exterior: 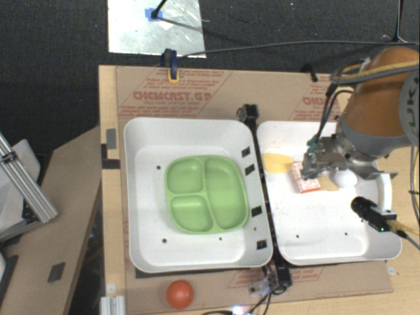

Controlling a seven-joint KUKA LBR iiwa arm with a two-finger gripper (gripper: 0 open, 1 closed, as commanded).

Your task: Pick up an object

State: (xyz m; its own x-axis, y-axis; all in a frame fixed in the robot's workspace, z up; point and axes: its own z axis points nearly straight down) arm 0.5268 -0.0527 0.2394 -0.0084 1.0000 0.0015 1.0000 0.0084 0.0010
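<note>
Hand (314,163): being hung low in the right bin (328,241) — finger state cannot be told.
Pink packet (306,178): being touched just below the hand.
Yellow piece (277,162): lying beside the hand, to its left.
Green tray (206,193): sitting well left — in the other bin (141,176).

I can read one word from here: "CHEMCAST GP", printed in red on the brown cardboard sheet (197,87) that lies under the two bins. It runs along the sheet's far edge toward its left corner, with a faint repeat of the red print near the far right corner (314,100), too partly hidden for me to read. Nothing else legible.
</note>
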